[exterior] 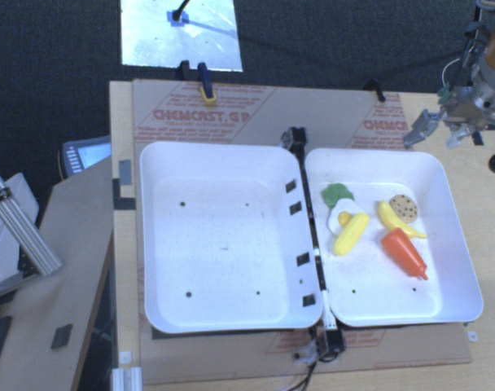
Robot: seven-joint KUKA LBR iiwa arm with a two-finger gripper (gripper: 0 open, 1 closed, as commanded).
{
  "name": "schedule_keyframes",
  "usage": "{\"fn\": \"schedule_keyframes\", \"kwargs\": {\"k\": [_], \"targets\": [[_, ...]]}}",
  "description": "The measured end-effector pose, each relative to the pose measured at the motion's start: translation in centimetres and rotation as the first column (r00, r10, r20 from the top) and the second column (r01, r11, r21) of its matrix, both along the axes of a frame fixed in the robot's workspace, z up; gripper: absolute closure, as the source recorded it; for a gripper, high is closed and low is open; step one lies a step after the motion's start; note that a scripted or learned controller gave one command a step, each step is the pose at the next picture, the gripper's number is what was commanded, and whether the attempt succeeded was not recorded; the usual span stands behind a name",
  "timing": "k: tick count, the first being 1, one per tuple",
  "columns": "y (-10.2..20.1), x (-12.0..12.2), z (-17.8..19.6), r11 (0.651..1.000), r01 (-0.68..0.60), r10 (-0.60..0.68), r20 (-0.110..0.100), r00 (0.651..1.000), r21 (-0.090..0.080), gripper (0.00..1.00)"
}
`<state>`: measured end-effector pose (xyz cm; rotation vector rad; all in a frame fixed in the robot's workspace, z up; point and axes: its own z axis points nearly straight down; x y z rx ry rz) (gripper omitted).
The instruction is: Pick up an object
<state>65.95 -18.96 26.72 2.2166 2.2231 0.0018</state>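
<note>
The fingers hang spread apart with nothing between them, above the far right corner of the right shallow white plastic bin, though the slanted view makes their height hard to judge. Behind them the grey arm enters from the right edge, wrist pitched down toward the desk. Below and left of the fingers, inside that bin, lie a yellow toy corn cob, a green leafy toy piece, a yellow toy banana touching a round speckled toy cookie, and an orange toy carrot. Farther left sits the left shallow white plastic bin.
</note>
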Motion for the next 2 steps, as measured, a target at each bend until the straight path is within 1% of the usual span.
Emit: {"fn": "schedule_keyframes", "kwargs": {"k": [1,2], "targets": [[0.0,0.1,1.2,1.0,-0.004,0.004,0.004,1.0,-0.002,1.0],[7.2,1.1,13.0,1.0,-0.009,0.009,0.015,1.0,0.0,1.0]]}}
